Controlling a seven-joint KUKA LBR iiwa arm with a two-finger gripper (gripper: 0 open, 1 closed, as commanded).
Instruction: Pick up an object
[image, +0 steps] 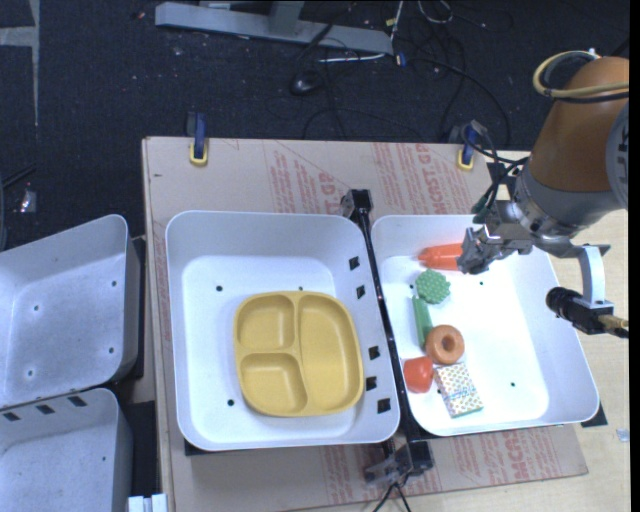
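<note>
My gripper is low over the back left of the right bin, at the right end of an orange carrot; whether it touches the carrot is unclear. Just in front of the carrot lies a green broccoli floret, then a thin green cucumber. A brown doughnut, a red tomato and a small patterned box sit near the bin's front left.
The left bin holds a yellow divided plate. A black divider runs between the two bins. The arm's orange band rises at the upper right. Grey trays lie off the bench to the left.
</note>
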